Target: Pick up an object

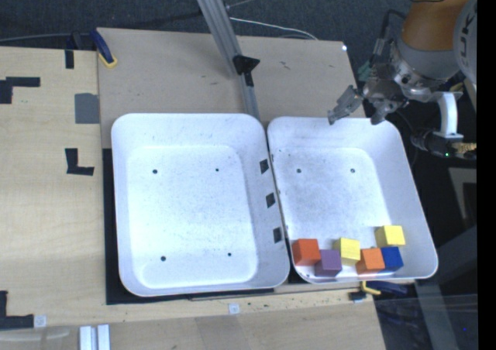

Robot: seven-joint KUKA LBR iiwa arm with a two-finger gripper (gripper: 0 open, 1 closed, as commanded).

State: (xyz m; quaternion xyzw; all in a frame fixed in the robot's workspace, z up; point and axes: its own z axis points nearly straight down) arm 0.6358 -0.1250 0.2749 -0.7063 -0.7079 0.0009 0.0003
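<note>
Several small cubes lie along the near edge of the right bin (341,186): an orange cube (306,250), a purple cube (331,262), a yellow cube (349,248), a second orange cube (372,259), a blue cube (391,258) and another yellow cube (390,235). My gripper (358,114) hangs over the far rim of that bin, well away from the cubes. Its fingers are spread open with nothing between them.
The left bin (186,201) sits beside the right one, with black clips (270,200) along their shared edge. A slanted metal pole (219,19) rises behind the bins. The arm's orange band (434,23) is at the upper right.
</note>
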